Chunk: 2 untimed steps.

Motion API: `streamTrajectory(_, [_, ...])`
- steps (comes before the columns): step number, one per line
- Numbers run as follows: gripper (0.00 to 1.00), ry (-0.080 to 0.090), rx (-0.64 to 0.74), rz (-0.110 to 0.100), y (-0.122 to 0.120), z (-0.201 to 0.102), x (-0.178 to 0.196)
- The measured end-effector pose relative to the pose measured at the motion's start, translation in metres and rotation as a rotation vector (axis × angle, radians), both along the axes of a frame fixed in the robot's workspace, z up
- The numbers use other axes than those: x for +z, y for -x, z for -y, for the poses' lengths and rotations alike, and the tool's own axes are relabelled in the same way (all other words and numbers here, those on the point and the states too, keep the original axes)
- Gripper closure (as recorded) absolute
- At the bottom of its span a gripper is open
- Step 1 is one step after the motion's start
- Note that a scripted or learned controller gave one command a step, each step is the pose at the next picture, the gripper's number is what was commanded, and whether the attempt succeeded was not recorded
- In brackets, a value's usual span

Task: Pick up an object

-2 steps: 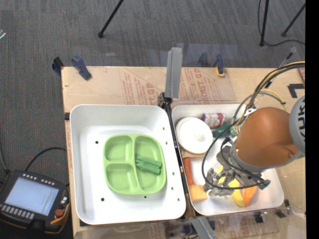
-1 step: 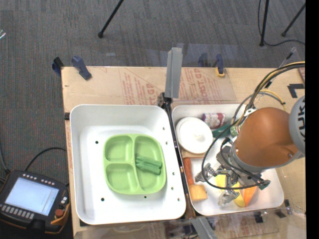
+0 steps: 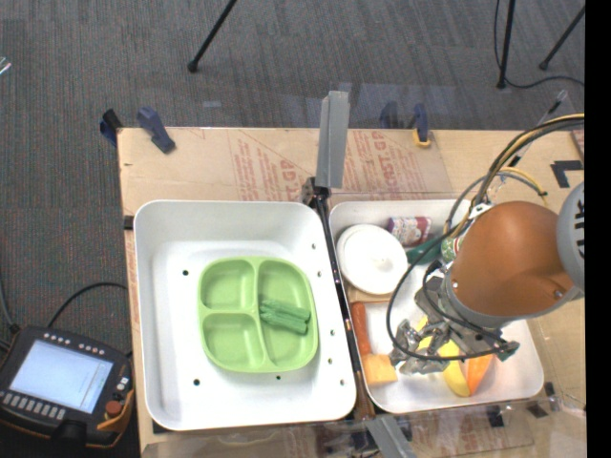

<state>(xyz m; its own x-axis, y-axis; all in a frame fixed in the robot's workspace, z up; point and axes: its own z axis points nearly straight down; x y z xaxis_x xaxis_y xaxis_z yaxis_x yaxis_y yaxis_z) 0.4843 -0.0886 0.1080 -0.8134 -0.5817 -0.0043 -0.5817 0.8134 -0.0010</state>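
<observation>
Yellow and orange toys at the right bin's near edge are being approached by the gripper (finger state cannot be told), so a grasp seems next.

A robotics lab: tripod legs on grey carpet, clamped bench, teach pendant.

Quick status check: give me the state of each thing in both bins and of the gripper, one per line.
Green tray: flat in the left bin, upright.
Green piece: lying in the tray's right compartment.
White lid: flat in the right bin.
Can: on its side by the back wall.
Gripper: low over the yellow and orange items.
</observation>
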Motion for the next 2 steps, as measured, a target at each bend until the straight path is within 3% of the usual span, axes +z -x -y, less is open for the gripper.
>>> streamTrajectory(1, [0.00,0.000,0.001,-0.001,0.0002,-0.0004,-0.0004])
streamTrajectory(2, [1.00,-0.002,0.008,0.000,-0.0006,-0.0031,0.0086])
